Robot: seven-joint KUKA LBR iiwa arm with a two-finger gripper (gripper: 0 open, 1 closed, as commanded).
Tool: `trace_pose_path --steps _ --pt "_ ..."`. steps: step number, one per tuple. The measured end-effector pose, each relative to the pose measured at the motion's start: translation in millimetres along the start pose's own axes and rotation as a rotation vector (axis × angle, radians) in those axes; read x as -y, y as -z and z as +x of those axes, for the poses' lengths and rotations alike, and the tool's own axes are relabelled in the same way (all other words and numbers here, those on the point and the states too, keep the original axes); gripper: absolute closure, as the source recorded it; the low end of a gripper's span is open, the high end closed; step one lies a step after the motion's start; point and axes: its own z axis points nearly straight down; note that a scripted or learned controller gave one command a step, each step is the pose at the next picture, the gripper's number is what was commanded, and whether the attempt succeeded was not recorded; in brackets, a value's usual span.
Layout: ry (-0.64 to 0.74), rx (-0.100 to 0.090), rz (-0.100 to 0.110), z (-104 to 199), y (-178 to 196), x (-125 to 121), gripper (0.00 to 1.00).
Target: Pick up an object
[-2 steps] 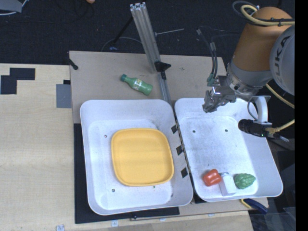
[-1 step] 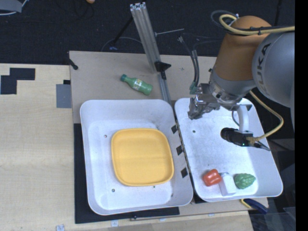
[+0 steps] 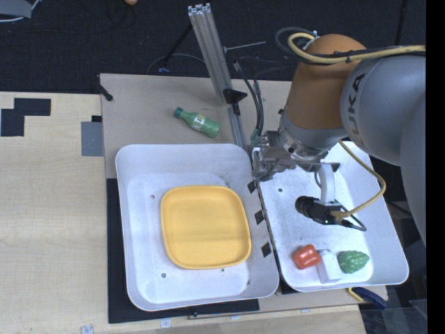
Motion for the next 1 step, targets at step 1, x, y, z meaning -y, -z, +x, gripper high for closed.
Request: trace_pose_path --steps 1 --pt "0.001 0.0 0.0 59.7 -3.2 1.1 1.0"
